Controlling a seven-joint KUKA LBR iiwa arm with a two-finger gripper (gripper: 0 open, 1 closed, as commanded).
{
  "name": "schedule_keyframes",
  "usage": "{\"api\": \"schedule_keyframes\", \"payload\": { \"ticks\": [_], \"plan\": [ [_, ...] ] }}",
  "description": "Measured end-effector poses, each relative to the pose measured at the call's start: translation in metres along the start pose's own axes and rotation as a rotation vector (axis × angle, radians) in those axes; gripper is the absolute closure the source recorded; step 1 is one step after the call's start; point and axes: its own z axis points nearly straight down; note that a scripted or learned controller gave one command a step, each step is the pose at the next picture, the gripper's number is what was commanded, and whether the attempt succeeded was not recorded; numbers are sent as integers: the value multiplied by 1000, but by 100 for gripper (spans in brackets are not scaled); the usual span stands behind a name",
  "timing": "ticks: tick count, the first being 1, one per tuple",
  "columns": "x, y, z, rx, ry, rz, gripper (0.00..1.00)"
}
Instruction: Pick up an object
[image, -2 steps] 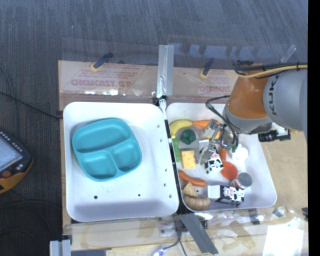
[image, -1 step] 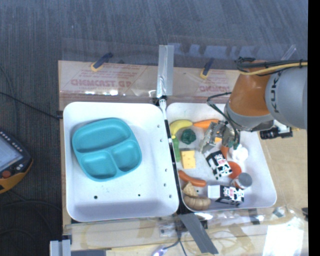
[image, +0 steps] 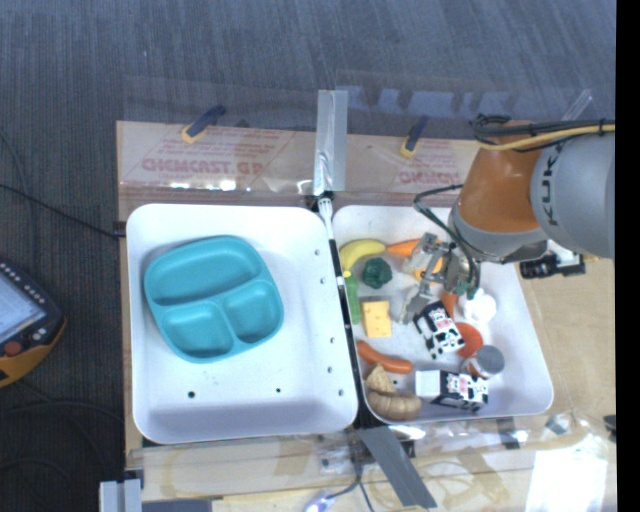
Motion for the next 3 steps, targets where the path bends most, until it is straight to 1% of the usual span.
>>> {"api": "schedule_keyframes", "payload": {
  "ticks": [1, 2, 3],
  "plan": [
    [52, -22, 9, -3, 4, 16, 0],
    [85, -46, 7, -8, -21, 123, 0],
    [92, -51, 2, -13, -44, 222, 0]
  ]
}}
